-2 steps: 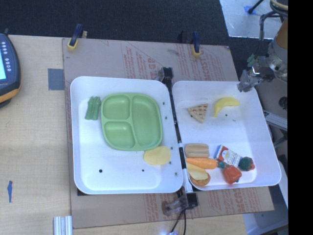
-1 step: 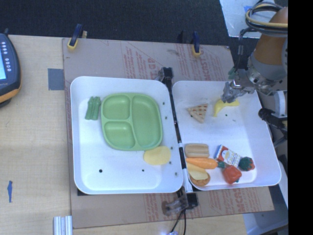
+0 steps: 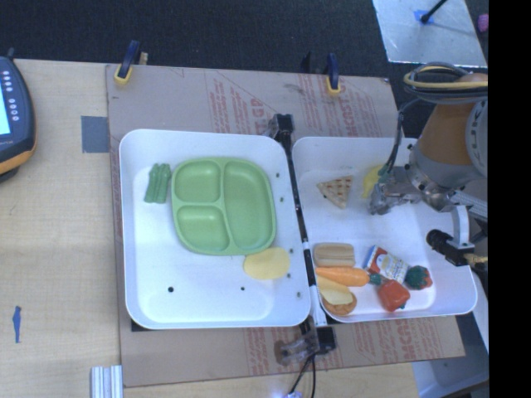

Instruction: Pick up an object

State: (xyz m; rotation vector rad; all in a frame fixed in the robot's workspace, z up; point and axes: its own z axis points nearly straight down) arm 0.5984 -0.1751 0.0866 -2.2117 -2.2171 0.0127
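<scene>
Evidently nothing has been lifted yet: the end effector [image 3: 388,196] is lowered in the right bin [image 3: 448,305] beside a yellow piece [image 3: 372,179], and its grip state cannot be told.

A pale wood tabletop [image 3: 58,247] carries a brown cardboard sheet [image 3: 241,98] printed with faint red lettering, held at its far edge by two blue-and-yellow clamps [image 3: 127,63]. Beyond the tabletop lies a dark carpeted floor [image 3: 207,15], with a pale grey panel [image 3: 423,23] at the upper right. A grey tape square [image 3: 94,133] sits on the wood, and a pendant controller [image 3: 12,114] lies at the left edge.
</scene>
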